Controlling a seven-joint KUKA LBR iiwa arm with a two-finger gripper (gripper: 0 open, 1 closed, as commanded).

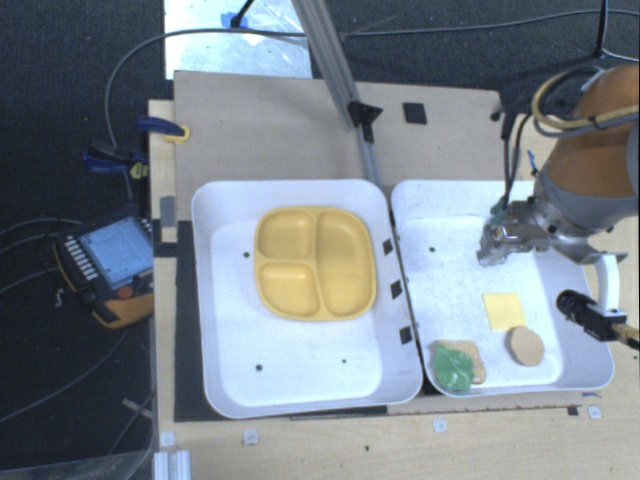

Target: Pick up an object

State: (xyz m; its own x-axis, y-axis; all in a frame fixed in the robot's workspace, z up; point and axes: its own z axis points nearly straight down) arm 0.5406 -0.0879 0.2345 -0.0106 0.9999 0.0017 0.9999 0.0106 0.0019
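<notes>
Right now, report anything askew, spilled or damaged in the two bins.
Nothing stands out. The yellow tray lies flat in the left bin; the yellow square, round biscuit and green item lie apart in the right bin.

Tan bench (300, 108), two white bins side by side, left bin (300, 388), right bin (450, 203), touching

Bright even light, soft shadows, slight blur

Both bins (230, 388) seen white. Divided plate (316, 263) seen plain yellow. Square slice (504, 310) seen pale yellow; round piece (525, 346) tan; lumpy item (456, 366) green over tan. Desk (270, 118) seen beige, dark-edged.
</notes>
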